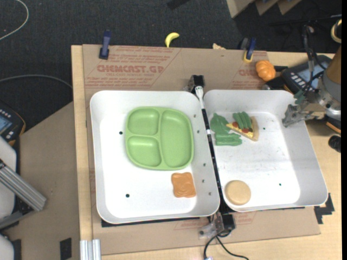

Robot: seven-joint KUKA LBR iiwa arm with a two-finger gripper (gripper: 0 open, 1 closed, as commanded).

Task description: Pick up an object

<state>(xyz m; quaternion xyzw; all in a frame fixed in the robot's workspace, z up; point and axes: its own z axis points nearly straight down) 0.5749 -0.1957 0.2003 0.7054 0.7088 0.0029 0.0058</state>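
Objects sit in both bins, gripper at the right rim

Objects lie across two bins. In the left bin (pixel 103 145), a green divided plate (pixel 160 138) fills the centre, with an orange waffle-like piece (pixel 184 184) at its 5 o'clock, near the front wall. In the right bin (pixel 303 161), green leafy pieces (pixel 223 131) touch a pizza slice (pixel 243 125) at 10 o'clock; a tan round cookie (pixel 237 192) rests at 7 o'clock against the front rim. Open floor spans the centre and right. The gripper (pixel 294 114) hangs at the 2 o'clock rim; whether its fingers are apart or together, I cannot tell.
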